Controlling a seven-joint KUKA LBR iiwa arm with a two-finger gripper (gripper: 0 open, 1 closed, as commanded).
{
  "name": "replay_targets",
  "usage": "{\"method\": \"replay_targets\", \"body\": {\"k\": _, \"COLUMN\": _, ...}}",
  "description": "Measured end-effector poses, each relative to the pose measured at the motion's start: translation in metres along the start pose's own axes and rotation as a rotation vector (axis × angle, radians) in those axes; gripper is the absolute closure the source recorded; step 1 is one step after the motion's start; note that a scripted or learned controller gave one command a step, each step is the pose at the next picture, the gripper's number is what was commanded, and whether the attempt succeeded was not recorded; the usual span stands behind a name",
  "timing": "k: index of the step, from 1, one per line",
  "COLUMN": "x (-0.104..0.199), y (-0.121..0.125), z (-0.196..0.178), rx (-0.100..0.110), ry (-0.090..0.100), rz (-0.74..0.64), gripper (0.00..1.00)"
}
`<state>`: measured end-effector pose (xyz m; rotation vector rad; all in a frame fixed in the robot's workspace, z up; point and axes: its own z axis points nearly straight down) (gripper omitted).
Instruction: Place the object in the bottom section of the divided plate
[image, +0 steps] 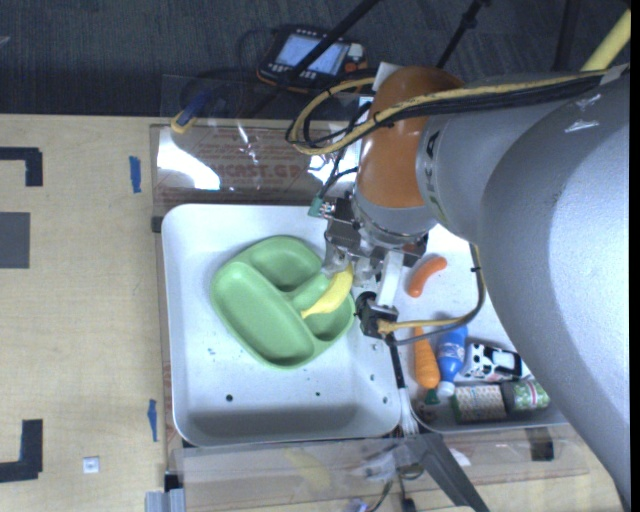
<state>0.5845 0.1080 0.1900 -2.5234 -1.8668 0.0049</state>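
While the grey arm is reaching in from three o'clock, the gripper (345, 272) is hanging over the right edge of the green divided plate (270, 305), its fingers clenching the upper end of a yellow banana (328, 296). That banana is slanting down toward seven o'clock, its lower tip resting on the plate's rim by the right-hand section. At four o'clock from the plate, an orange carrot (427, 274), a blue bottle (452, 354) and a can (480, 401) are lying in the neighbouring bin (455, 425).
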Motion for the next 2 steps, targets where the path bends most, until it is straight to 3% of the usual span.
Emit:
{"method": "replay_targets", "body": {"k": 1, "x": 0.0523, "y": -0.0346, "z": 0.0024, "rx": -0.002, "ry": 0.000, "rz": 0.264, "gripper": 1.00}}
{"method": "replay_targets", "body": {"k": 2, "x": 0.0525, "y": -0.0347, "z": 0.0023, "rx": -0.002, "ry": 0.000, "rz": 0.264, "gripper": 0.00}}
